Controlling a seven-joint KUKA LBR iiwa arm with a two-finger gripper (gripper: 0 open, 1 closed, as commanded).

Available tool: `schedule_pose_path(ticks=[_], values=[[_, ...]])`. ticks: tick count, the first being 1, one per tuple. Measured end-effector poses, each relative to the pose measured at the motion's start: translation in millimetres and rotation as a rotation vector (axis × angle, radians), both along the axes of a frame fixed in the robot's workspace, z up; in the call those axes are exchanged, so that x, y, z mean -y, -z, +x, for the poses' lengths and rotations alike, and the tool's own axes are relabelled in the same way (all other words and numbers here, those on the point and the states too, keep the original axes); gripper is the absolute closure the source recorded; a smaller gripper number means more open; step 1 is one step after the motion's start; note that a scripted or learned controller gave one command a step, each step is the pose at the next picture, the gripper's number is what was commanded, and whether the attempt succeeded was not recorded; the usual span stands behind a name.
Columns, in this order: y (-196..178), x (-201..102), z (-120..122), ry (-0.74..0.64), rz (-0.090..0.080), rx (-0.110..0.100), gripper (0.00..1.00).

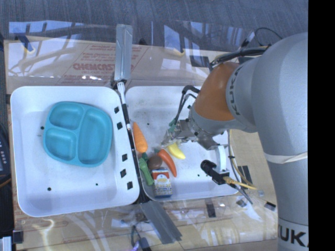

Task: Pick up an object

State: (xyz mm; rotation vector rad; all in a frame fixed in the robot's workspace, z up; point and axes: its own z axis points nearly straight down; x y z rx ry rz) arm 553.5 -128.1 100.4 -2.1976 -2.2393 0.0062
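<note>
Grey arm's gripper [175,136] low in the right white bin [152,101].
It hangs above a small yellow toy [177,151]; grip state cannot be told.

A robotics lab: a KUKA arm [261,103] reaches over two white bins [31,192] on a taped cardboard-covered bench [78,61], toy food beneath it.
</note>
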Motion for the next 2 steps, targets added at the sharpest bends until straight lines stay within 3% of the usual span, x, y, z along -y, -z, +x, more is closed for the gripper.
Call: schedule_pose_path(ticks=[1,2], values=[[-34,-20,70,-0.193,0.001,0.005,1.0],[-92,-64,100,0.019,0.0,0.005,1.0]])
